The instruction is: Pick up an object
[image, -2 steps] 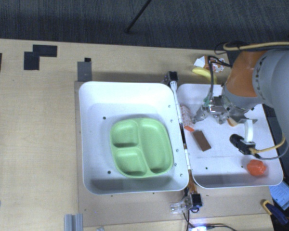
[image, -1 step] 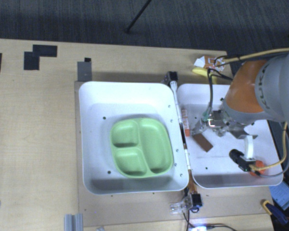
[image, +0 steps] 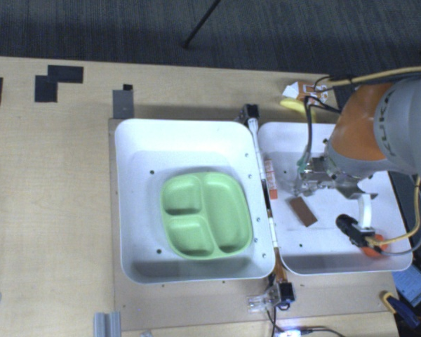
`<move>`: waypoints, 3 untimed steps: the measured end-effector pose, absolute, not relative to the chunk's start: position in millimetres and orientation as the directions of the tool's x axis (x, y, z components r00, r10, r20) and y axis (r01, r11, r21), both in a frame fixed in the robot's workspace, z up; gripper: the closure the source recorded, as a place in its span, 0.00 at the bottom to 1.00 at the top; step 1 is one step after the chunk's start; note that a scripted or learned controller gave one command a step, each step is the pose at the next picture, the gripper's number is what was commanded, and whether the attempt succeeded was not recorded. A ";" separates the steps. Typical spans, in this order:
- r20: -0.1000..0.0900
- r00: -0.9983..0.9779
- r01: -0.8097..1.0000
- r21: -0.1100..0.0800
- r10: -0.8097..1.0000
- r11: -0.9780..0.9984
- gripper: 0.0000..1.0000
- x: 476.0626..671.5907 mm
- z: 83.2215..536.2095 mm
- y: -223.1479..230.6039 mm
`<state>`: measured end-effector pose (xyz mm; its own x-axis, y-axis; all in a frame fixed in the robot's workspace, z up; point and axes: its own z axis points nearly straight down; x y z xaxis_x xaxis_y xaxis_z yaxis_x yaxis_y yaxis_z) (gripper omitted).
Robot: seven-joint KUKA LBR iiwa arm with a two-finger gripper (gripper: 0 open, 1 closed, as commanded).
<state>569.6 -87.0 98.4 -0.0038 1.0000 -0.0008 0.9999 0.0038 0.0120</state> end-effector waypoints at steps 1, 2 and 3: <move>-0.001 -0.004 1.000 0.012 1.000 0.004 0.00 569.5 98.2 -86.9; 0.000 -0.006 1.000 0.014 1.000 0.006 1.00 570.7 109.0 -86.3; -0.002 -0.004 1.000 0.005 1.000 0.004 1.00 645.6 85.9 -154.3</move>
